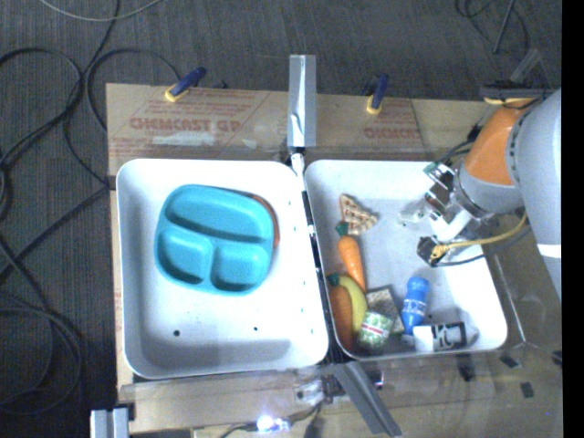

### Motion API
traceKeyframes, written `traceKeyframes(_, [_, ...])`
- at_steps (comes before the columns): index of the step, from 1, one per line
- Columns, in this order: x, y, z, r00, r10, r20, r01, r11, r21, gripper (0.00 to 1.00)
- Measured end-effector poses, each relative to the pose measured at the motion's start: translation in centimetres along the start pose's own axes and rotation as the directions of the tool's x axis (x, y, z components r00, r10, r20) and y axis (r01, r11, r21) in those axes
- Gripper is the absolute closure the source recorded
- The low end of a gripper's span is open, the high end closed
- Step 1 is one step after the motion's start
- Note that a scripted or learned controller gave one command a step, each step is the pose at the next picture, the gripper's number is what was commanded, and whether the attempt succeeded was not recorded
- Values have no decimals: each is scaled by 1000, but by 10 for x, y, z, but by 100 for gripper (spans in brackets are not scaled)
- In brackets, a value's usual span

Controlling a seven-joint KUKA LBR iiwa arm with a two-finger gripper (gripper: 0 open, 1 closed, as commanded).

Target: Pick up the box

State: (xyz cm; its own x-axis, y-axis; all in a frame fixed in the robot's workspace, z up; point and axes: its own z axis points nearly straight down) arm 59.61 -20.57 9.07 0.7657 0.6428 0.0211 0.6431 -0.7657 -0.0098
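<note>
two white bins sat side by side. the left bin [137, 272] held a blue tray [216, 238]. the right bin [493, 290] held a carrot [351, 261], a banana [354, 301], a blue bottle [414, 302] and a small box [381, 299]. the gripper [429, 222] hovered over the right bin's far side.

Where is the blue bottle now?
The blue bottle lies in the right bin, near its front edge, right of the banana.

Light is even and a bit dim — the white bins [219, 354] glare softly, shadows are weak, and the whole picture is slightly soft and grainy.
</note>
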Motion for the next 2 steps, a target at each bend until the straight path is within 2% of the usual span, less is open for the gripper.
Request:
traceKeyframes(1, [73, 8, 2, 999, 37, 39, -37, 999, 0, 0])
traceKeyframes(2, [23, 13, 2, 999, -50, 9, 50, 999, -4, 0])
